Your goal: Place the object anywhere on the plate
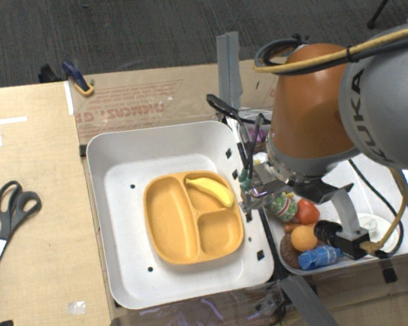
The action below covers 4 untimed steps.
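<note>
A yellow banana [209, 188] lies on the orange plate [169, 223]. It sits in the small part at the top right of the plate. The banana is long and a bit bent. Its long side runs from the upper left down to the lower right, and its lower tip points at the plate's right edge. The plate has three parts, one big one on the left and two small ones on the right. The plate rests in the middle of the left white bin [117, 207].

Just to the right is the right white bin [400, 233]. In it you can see a red ball-like thing [307, 213], an orange ball-like thing [303, 238], a blue thing [319, 257] and a green and pink speckled thing [280, 205], all close together. The big arm [346, 110], grey and orange, hangs over this bin and hides much of it. The gripper [248, 190] is at the near edge of the two bins, just beside the plate's right edge. It is too dark and small to tell how it is set, so I cannot tell that.

The bins sit on a light wood bench [42, 292]. A pair of black scissors [9, 214] lies on the bench, well apart from the bins, on the left. A brown cardboard sheet [143, 99] lies behind the left bin. The floor [133, 19] behind the bench is dark grey.
</note>
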Tool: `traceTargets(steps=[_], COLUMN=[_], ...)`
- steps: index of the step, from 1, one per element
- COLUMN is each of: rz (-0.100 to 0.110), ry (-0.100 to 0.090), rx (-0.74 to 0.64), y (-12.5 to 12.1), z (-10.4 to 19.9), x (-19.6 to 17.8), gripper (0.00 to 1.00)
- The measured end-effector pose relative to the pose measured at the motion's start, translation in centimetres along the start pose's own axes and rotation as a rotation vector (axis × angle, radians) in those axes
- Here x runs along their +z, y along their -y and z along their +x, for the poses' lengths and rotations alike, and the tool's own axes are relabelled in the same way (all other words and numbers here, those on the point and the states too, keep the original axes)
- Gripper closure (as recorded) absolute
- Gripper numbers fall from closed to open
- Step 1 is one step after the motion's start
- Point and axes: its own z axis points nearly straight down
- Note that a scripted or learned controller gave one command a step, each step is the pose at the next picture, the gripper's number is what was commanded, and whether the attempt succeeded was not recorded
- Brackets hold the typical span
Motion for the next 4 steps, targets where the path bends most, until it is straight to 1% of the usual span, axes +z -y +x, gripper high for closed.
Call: traceTargets(steps=[1, 2, 3, 4], rz=[0.001, 0.001, 0.003, -0.002], ry=[0.000, 0.000, 0.001, 0.001], rx=[0.037, 0.038, 0.040, 0.255], y=[-0.7, -0.7, -0.7, 0.4], z=[3.4, 3.3, 3.2, -1.9], x=[4.4, 4.4, 3.6, 1.2], gripper=[1.00, 0.00, 1.00, 1.00])
